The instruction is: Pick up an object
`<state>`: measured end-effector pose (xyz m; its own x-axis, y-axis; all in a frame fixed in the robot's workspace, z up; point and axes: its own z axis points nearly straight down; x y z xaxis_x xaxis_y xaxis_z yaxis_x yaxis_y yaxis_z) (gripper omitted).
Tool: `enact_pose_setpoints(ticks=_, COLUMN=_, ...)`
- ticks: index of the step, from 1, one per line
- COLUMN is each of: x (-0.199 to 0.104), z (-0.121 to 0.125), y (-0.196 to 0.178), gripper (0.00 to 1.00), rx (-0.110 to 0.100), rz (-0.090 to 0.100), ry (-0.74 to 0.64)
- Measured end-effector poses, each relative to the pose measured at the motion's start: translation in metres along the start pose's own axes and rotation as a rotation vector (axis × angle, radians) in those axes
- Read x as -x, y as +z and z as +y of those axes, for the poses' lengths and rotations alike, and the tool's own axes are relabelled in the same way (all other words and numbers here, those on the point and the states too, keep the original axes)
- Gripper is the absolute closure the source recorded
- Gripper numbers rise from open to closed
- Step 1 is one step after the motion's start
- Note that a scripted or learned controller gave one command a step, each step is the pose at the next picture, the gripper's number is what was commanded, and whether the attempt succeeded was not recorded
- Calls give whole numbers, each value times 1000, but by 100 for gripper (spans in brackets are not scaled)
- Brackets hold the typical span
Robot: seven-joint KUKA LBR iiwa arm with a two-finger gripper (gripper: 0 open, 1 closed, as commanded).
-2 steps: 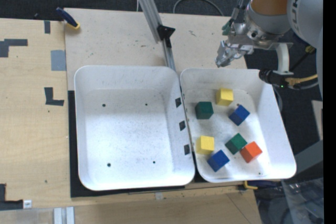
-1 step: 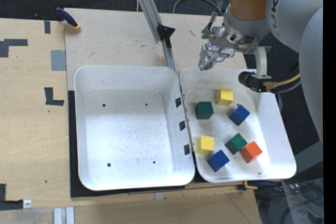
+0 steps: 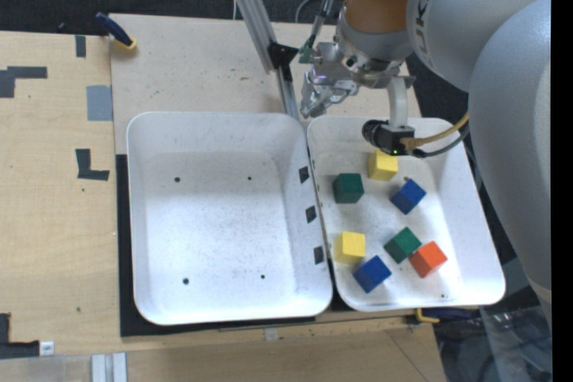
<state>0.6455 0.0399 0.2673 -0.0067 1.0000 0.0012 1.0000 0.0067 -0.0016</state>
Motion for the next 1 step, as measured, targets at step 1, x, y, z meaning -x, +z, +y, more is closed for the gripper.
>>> enact_pose_setpoints(ticks=1, x=-47, z=7, y=5, gripper=100, rx=0, rz=-1, ry=1)
